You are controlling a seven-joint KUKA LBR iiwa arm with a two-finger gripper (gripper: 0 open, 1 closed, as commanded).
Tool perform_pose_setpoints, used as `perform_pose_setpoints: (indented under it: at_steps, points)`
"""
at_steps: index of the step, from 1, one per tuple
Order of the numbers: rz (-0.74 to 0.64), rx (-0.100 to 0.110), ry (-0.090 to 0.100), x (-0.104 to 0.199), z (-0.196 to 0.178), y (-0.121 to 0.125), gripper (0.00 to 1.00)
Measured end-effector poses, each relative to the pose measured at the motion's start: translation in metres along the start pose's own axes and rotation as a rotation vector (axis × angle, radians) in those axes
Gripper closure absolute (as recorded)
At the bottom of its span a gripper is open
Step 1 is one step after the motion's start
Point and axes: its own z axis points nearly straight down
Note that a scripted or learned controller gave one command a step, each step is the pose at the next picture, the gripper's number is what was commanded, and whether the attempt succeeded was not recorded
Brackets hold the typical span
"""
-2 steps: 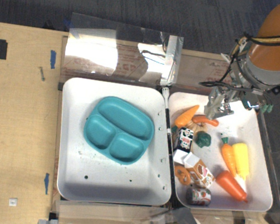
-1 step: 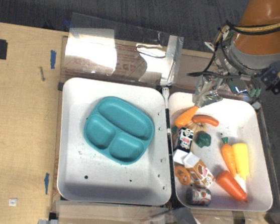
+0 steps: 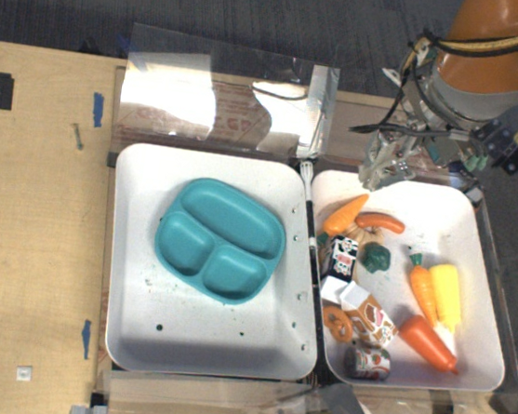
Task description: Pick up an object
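Note:
My gripper point(image 3: 384, 169) hangs over the far left rim of the right bin point(image 3: 489, 277), fingers pointing down, with nothing seen between them. Just below it lie an orange carrot point(image 3: 344, 213) and a red sausage point(image 3: 381, 223). Further in the same bin are a dark green piece point(image 3: 377, 257), a black-and-white box point(image 3: 343, 256), a yellow corn cob point(image 3: 446, 294), an orange carrot point(image 3: 423, 289), a red-orange pepper point(image 3: 428, 342), a white carton point(image 3: 349, 295), a pretzel point(image 3: 337, 324) and a small can point(image 3: 369, 362).
The left bin point(image 3: 124, 316) holds a teal divided plate point(image 3: 220, 239). A shiny foil-covered panel point(image 3: 225, 103) runs behind the bins. The arm's cables point(image 3: 436, 139) hang near the right bin's far rim. Wooden bench point(image 3: 23, 219) lies to the left.

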Motion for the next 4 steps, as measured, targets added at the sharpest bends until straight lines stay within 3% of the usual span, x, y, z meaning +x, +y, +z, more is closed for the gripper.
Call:
perform_pose_setpoints:
  at_steps: [1,2,3,4]
  points:
    - [-0.181,-0.005,0.012,-0.008,-0.003,0.012,1.00]
    - [-0.377,-0.006,0.011,-0.007,-0.007,0.011,1.00]
    - [-0.515,-0.011,0.015,-0.016,0.005,0.033,1.00]
    - [-0.623,-0.008,0.009,-0.017,-0.018,0.040,1.00]
